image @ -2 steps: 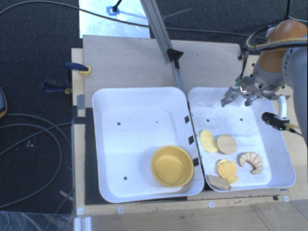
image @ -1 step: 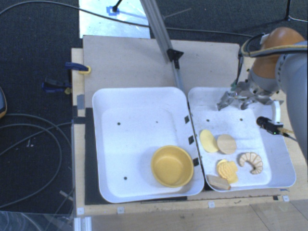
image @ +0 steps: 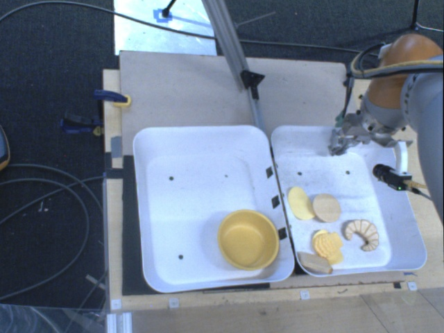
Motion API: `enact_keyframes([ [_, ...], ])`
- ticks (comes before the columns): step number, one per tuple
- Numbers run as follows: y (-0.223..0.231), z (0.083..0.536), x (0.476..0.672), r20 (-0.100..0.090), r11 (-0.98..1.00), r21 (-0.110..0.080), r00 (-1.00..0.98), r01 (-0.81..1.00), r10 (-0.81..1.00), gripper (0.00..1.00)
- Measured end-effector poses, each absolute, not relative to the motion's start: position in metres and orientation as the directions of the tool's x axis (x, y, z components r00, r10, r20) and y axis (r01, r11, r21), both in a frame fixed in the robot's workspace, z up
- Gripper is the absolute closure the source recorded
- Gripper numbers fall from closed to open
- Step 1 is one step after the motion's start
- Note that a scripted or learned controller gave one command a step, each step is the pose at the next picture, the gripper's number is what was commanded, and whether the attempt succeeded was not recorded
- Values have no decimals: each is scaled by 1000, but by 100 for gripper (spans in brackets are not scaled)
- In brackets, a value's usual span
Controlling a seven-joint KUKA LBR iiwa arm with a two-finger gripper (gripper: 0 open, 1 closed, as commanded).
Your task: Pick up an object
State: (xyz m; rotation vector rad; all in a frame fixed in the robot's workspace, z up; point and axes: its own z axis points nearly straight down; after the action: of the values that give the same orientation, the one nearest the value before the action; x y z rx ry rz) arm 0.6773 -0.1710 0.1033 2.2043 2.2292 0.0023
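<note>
Camera view: hand (image: 338, 146) over right bin's (image: 409, 255) far edge, croissant (image: 362, 234) nr front.

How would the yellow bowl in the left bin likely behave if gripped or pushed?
The yellow bowl looks rigid and probably light. It sits upright, so it would likely slide, not roll. Its smooth rounded rim may slip from a two-finger pinch.

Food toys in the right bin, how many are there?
5: yellow oval slice, tan round slice, croissant, yellow ridged piece, tan wedge at the front rim. None seem hidden.
</note>
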Motion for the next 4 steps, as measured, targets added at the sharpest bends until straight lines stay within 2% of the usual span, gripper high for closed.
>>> enact_keyframes([
  [2,-175,215,674,-1,6,4,-6,1000,1000,100],
  [3,-128,229,651,1,9,2,-9,1000,1000,100],
  [4,-84,219,626,1,8,-1,-8,1000,1000,100],
])
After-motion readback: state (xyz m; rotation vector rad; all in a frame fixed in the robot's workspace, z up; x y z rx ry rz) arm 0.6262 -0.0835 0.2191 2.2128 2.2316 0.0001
